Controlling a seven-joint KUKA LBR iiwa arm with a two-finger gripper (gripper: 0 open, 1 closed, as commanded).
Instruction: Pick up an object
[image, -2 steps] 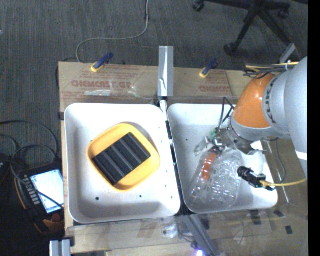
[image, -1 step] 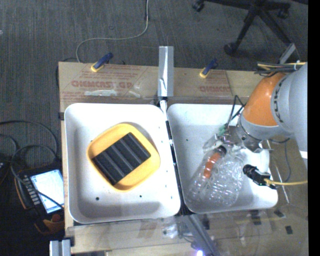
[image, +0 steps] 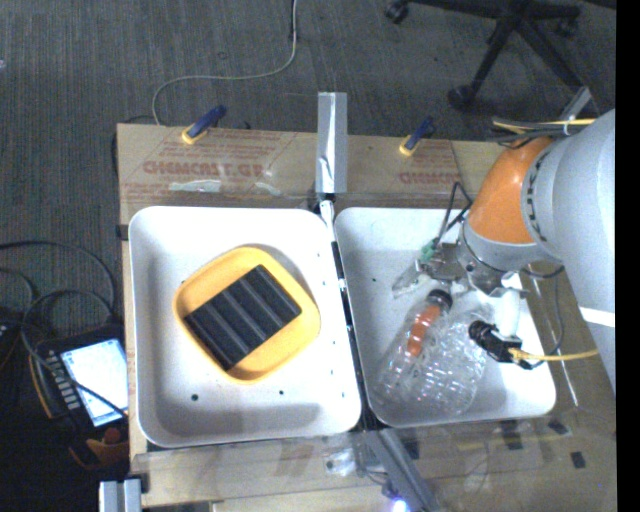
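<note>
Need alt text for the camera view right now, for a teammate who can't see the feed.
The grey-and-orange arm reaches from the right into the right bin, its gripper low over a clear plastic bottle lying there. The left bin holds a yellow tray with a black ribbed insert.

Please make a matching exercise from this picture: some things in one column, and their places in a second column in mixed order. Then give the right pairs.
Things:
1. yellow tray
2. clear bottle
3. blue clamp
4. tablet

Places:
A. on the floor, left of the bench
B. in the left bin
C. on the far edge of the bench, above the left bin
D. in the right bin

Pairs: 1-B, 2-D, 3-C, 4-A
</note>
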